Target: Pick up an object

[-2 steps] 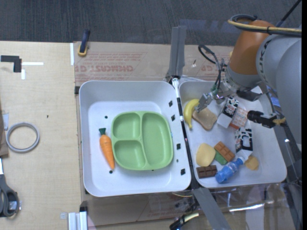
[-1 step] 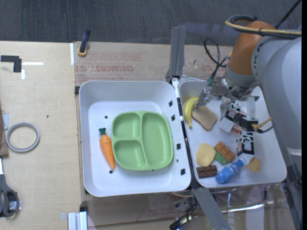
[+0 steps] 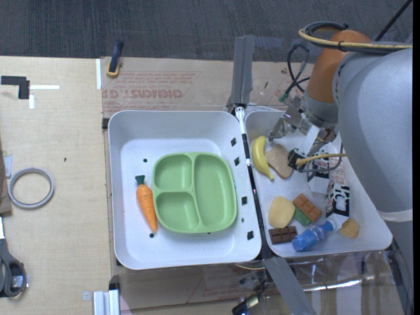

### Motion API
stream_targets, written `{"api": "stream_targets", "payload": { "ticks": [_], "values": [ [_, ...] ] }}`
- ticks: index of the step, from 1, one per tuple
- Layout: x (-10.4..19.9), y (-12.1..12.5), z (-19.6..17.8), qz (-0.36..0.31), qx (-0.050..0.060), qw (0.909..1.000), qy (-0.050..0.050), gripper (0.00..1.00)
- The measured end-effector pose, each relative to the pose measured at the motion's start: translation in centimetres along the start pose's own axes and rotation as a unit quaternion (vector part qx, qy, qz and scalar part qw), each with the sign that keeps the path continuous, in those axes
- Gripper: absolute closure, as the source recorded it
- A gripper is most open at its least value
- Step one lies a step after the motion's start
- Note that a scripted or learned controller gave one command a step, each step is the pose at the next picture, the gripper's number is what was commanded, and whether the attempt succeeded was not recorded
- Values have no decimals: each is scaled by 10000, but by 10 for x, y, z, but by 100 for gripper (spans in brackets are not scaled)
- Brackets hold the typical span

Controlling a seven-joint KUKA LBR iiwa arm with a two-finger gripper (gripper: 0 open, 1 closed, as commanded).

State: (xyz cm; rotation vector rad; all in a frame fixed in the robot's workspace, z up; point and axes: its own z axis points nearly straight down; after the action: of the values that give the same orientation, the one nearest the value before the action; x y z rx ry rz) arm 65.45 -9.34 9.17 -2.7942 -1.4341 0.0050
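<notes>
Pincer (image 3: 289, 132) low in the right bin (image 3: 361, 243), near bread slice (image 3: 281, 161) and banana (image 3: 260, 157), grip state indiscernible

A pale wooden counter (image 3: 59, 130) was seen from above. A sheet of brown cardboard (image 3: 164, 87) with red lettering lay across its middle. Two shallow white bins sat side by side on it, the left bin (image 3: 125, 143) touching the right bin (image 3: 371, 238) along one edge. On the bare wood to the left lay a grey ring (image 3: 29, 188), with scissors (image 3: 10, 274) near the lower corner and a small black piece (image 3: 16, 84) higher up. A blue and yellow object (image 3: 116, 58) rested at the counter's far edge.
</notes>
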Motion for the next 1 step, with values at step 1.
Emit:
{"api": "stream_targets", "payload": {
  "ticks": [1],
  "values": [
    [-1, 4, 1, 2422, 38, 9702, -20, 0]
  ]
}}
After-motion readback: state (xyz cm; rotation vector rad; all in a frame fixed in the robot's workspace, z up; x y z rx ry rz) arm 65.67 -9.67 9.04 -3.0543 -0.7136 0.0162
